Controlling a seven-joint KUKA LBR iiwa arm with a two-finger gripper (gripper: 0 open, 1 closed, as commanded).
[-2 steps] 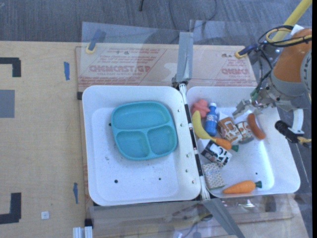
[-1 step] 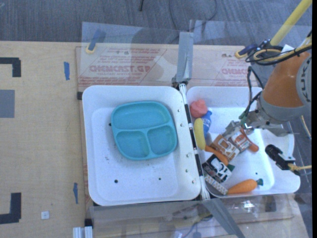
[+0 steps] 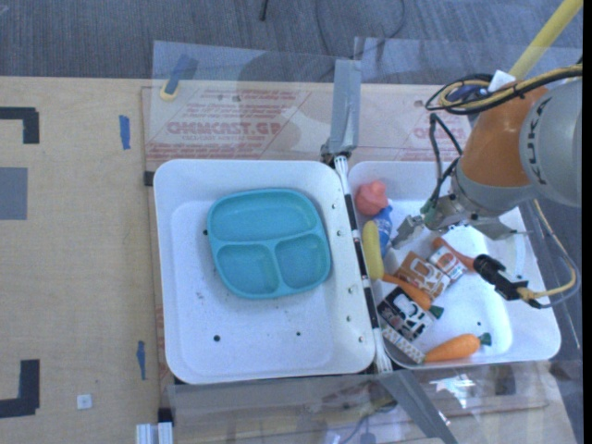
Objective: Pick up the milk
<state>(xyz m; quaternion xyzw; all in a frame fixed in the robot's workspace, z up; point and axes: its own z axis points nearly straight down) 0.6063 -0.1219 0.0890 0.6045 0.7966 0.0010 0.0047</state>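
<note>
A black-and-white carton [image 3: 404, 313], which looks like the milk, lies on its side near the front left of the right bin [image 3: 532, 340]. My gripper [image 3: 412, 229] hangs over the upper middle of that bin, well behind the carton and not touching it. Just below the gripper lies an orange-and-white packet [image 3: 436, 268]. Nothing is visibly held.
A teal divided plate [image 3: 268, 243] sits in the left bin [image 3: 185, 340]. The right bin also holds a pink-red fruit [image 3: 372, 195], a blue item [image 3: 383, 221], a yellow banana [image 3: 372, 251] along the divider, and a carrot [image 3: 453, 347] at the front. A black plug on a yellow cable [image 3: 499, 278] hangs right of the packet.
</note>
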